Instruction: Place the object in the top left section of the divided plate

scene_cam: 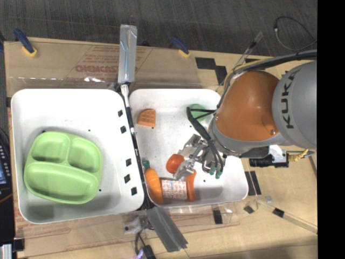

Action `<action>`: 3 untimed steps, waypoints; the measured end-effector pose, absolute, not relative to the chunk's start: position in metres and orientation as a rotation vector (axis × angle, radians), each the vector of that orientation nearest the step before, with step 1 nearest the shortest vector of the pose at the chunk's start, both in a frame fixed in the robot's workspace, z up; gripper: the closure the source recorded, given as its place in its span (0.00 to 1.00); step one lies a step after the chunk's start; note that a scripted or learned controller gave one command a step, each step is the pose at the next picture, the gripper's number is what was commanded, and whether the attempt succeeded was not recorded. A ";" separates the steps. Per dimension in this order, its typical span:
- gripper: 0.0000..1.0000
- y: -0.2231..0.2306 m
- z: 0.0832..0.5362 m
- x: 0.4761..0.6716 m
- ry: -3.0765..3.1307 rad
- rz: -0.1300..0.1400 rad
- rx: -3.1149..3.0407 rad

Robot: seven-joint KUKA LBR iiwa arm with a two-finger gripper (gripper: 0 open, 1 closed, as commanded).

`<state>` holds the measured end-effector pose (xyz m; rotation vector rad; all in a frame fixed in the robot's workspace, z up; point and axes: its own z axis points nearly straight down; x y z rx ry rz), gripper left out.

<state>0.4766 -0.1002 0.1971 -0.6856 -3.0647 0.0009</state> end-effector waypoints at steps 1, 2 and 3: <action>1.00 -0.044 0.191 0.538 -3.052 0.000 -0.738; 1.00 -0.094 0.204 0.509 -3.046 0.001 -0.768; 1.00 -0.123 0.139 0.492 -3.077 0.000 -0.617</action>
